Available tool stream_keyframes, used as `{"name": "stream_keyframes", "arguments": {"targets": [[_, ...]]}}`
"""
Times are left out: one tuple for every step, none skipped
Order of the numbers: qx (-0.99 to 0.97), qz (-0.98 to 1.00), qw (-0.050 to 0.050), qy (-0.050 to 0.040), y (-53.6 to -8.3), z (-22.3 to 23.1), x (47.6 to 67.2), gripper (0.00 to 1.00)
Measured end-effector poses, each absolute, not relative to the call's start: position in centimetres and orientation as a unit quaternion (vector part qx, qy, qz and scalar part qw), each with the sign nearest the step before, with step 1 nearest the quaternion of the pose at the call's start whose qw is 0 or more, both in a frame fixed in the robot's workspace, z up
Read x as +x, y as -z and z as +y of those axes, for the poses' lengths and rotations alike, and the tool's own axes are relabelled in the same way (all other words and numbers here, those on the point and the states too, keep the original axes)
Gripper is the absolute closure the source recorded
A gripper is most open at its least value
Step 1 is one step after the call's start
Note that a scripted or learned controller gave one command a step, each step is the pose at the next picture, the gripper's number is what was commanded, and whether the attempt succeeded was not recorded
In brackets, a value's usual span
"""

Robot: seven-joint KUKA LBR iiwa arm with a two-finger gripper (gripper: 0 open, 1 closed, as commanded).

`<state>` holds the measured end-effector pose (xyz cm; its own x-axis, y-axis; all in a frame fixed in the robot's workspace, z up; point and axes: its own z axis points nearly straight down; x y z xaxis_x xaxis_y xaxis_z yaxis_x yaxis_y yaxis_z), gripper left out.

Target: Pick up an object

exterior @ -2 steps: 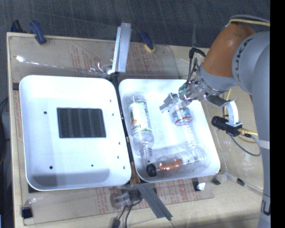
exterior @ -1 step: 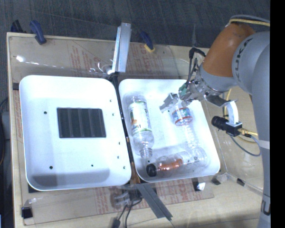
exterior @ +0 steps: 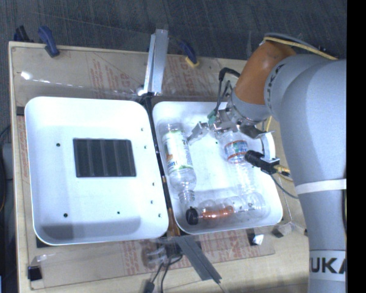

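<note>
Camera view: wooden bench (exterior: 79, 72), dark carpet (exterior: 110, 8), two white bins (exterior: 49, 121); end effector (exterior: 222, 122) state unclear.

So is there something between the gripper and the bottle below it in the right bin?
Nothing visible stands between them: the gripper is right above the cap end of the clear bottle along the right bin's right side.

Three clear plastic bottles lie flat in the right bin (exterior: 268, 195). One (exterior: 178, 161) with a white label lies left of the gripper (exterior: 216, 125), one (exterior: 238, 152) just below it, and one (exterior: 219, 212) with a dark cap farther below.
</note>
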<state>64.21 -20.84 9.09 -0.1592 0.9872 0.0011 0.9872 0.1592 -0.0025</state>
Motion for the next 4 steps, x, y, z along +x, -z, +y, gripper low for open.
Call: {"name": "stream_keyframes", "arguments": {"targets": [[-0.667, -0.745, 0.000, -0.0001, -23.1, -21.1, 59.2, 0.00], [-0.668, -0.744, -0.001, 0.0001, -34.5, -18.1, 59.4, 0.00], [-0.665, -0.746, -0.002, -0.0004, -35.5, -18.0, 59.5, 1.00], [-0.665, -0.747, -0.002, -0.0004, -35.5, -18.0, 59.5, 0.00]]}}
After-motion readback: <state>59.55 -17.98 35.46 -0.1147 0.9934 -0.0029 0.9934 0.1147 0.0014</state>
